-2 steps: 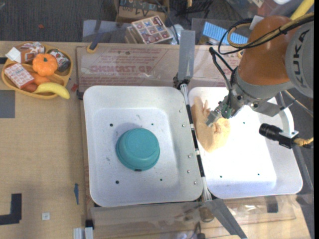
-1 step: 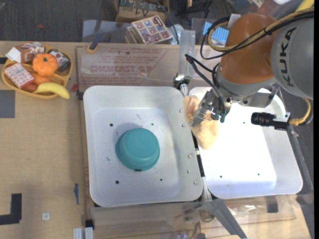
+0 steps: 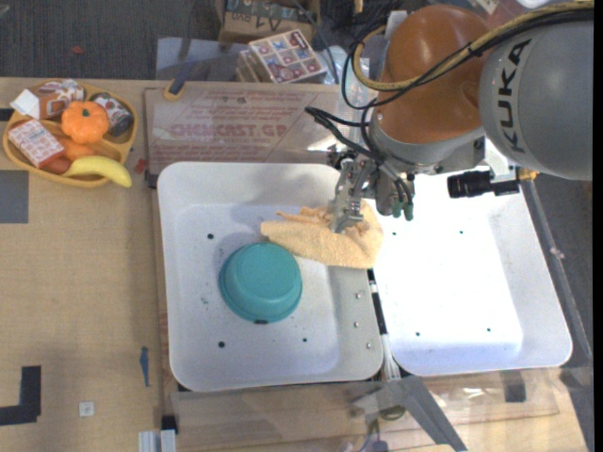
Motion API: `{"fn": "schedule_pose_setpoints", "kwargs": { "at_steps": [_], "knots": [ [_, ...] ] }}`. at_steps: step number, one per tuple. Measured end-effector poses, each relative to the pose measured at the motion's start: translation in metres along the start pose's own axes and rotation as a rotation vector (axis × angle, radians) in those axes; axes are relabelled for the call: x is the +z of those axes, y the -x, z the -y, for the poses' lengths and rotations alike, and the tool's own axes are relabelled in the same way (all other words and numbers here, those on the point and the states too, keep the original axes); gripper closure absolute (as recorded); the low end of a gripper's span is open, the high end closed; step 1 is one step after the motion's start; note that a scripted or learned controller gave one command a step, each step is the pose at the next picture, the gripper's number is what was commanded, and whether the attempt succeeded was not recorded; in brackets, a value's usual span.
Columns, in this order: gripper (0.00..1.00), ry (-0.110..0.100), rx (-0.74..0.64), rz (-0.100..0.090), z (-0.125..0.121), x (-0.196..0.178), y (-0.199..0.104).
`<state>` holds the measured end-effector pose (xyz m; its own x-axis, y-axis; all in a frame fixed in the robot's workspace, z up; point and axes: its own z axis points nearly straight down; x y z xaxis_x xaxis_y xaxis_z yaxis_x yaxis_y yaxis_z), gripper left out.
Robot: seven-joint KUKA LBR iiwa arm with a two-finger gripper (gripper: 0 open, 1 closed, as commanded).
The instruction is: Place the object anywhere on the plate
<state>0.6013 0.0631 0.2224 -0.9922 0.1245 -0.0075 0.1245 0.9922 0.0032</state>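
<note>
A yellow cloth point(image 3: 325, 243) lies crumpled at the right side of the left bin point(image 3: 184, 252), with its right end over the seam between the two bins. A round teal plate point(image 3: 261, 282) sits in the same bin, just down-left of the cloth and apart from it. My gripper point(image 3: 347, 217) points down onto the cloth's upper edge, and its fingers pinch a raised fold of the fabric. The arm's orange band and grey wrist hang above, at the upper right.
The right bin point(image 3: 471, 290) lies under the arm. A cardboard sheet point(image 3: 236, 130) rests behind the left bin. At the far left of the bench, a yellow bowl point(image 3: 19, 149) holds a banana, an orange toy and small boxes.
</note>
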Motion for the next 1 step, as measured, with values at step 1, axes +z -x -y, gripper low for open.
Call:
{"fn": "schedule_pose_setpoints", "kwargs": {
  "at_steps": [1],
  "knots": [
    [0.00, 0.000, 0.000, 0.001, 0.0002, -0.0006, 0.0002]
  ]
}}
